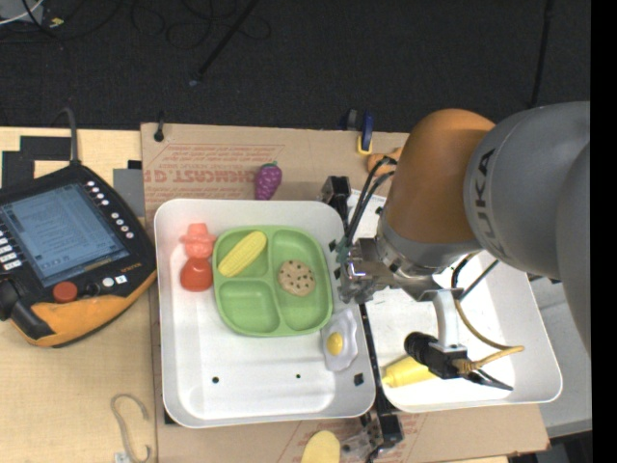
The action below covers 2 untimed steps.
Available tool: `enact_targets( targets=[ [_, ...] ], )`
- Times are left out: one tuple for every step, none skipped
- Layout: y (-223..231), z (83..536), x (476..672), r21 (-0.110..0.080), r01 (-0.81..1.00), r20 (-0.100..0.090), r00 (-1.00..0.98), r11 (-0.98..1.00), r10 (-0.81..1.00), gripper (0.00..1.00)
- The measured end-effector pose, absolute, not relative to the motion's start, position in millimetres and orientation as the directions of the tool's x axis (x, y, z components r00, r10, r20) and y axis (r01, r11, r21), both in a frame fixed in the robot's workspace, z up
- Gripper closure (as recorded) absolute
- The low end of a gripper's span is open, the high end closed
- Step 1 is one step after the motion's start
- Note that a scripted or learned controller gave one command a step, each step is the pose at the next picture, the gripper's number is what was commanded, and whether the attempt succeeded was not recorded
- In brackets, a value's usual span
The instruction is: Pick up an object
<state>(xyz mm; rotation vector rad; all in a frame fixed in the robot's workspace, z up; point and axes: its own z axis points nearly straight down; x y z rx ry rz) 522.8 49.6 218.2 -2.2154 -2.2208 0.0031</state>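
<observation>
My gripper (pixel 353 272) hangs over the seam between the two bins, at the right rim of the green divided plate (pixel 253 309). The grey arm and its orange band cover much of the right bin (pixel 536 357). The plate lies in the left bin (pixel 251 386) and carries a yellow corn cob (pixel 240 252) and a chocolate-chip cookie (pixel 296 278). A red and pink toy figure (pixel 197 257) stands left of the plate. A fried-egg toy (pixel 336 341) lies by the left bin's right wall, just below the gripper. A yellow object (pixel 407 373) rests at the front left of the right bin.
A purple grape bunch (pixel 268 179) sits on the cardboard behind the left bin. A teach pendant (pixel 67 249) lies to the far left. A yellow rounded thing (pixel 321 447) lies in front of the bins. A blue and yellow clamp (pixel 363 134) stands at the cardboard's back edge.
</observation>
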Motion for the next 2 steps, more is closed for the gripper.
enact_targets(
  targets=[
    [47.8, 217.9, 521.6, -0.005, 1.000, 0.001, 0.003, -0.003, 1.000, 1.00],
    [49.9, 237.9, 522.4, -0.001, 1.000, 0.001, 0.001, -0.001, 1.000, 1.00]
  ],
)
